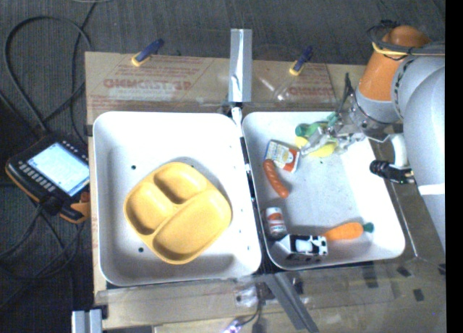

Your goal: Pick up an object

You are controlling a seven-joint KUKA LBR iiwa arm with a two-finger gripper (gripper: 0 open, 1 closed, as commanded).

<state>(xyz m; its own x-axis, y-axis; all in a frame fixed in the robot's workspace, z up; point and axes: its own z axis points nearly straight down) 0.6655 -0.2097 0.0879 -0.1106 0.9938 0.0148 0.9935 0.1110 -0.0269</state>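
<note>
The grey metal gripper (334,130) sits low at the right white bin's (376,201) far edge, touching a yellow and green toy (317,140); whether it grips it, I cannot tell. The bin's middle lies open.

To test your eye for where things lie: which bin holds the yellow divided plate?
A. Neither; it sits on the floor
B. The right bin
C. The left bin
C: the yellow plate lies alone in the left bin, while the carrot and sausage lie in the right bin.
</note>
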